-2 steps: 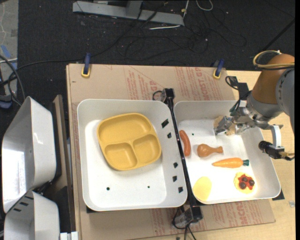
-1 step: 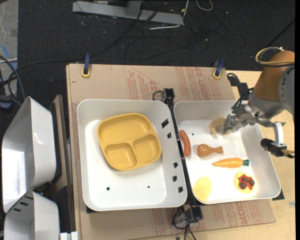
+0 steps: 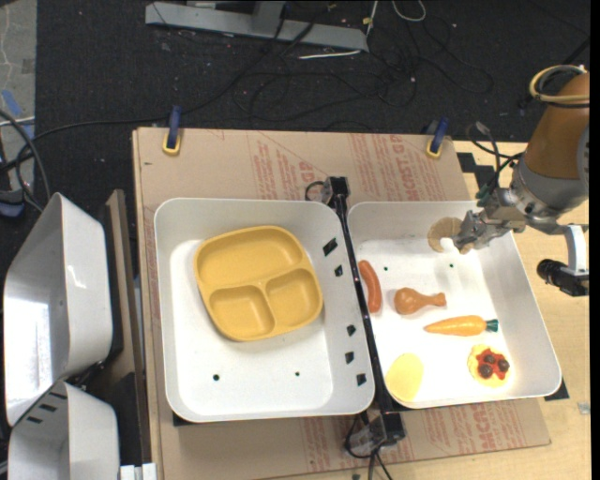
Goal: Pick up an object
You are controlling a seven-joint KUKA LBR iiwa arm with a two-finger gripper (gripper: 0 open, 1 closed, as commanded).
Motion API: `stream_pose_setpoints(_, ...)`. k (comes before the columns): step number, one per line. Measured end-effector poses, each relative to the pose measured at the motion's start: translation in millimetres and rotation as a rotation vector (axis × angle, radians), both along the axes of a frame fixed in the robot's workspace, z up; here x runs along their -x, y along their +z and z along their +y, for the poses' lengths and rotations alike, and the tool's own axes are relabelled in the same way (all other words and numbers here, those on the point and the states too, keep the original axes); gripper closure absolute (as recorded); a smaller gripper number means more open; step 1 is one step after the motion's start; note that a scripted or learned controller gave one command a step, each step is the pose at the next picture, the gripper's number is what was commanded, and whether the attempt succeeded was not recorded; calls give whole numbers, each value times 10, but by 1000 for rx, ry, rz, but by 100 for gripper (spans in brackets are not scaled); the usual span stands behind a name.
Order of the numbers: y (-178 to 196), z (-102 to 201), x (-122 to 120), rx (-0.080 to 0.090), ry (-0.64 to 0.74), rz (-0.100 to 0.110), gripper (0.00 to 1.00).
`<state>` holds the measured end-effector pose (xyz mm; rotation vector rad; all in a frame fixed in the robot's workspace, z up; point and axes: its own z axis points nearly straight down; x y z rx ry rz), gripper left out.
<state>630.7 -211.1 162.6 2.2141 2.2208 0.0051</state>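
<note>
1. Where the dark floor [image 3: 84, 66] carries loose black cables [image 3: 281, 80] and a grey metal bar [image 3: 258, 26], the worktop [image 3: 253, 159] stands as a pale brown board with faint red print, held at its far edge by two yellow-and-blue clamps [image 3: 172, 136].
2. Two shallow white bins lie side by side on it, joined by a black strip [image 3: 352, 291] down the middle.
3. In the left bin [image 3: 178, 375] sits a yellow divided plate [image 3: 258, 281], tilted a little off square.
4. In the right bin [image 3: 530, 319] lie a red sausage [image 3: 371, 285] near the strip, a brown drumstick [image 3: 418, 301] beside it, an orange carrot [image 3: 459, 326] with a green tip, a yellow disc [image 3: 405, 375] at the near edge, and a small yellow piece with red berries [image 3: 489, 364] in the near right corner.
5. At the bin's far side, the gripper [image 3: 464, 239] hangs low next to a tan round object [image 3: 442, 234]; whether its fingers are spread or closed, or have hold of that object, cannot be told.
6. Left of the worktop stand two more white containers [image 3: 52, 291], tipped on edge.
</note>
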Motion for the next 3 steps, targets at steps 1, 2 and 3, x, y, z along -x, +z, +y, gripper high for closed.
stream_pose_setpoints(1,436,11,-9,1,0,0,100)
stream_pose_setpoints(2,875,45,-29,1,1,0,100)
stream_pose_setpoints(3,893,485,110,-3,4,7,100)
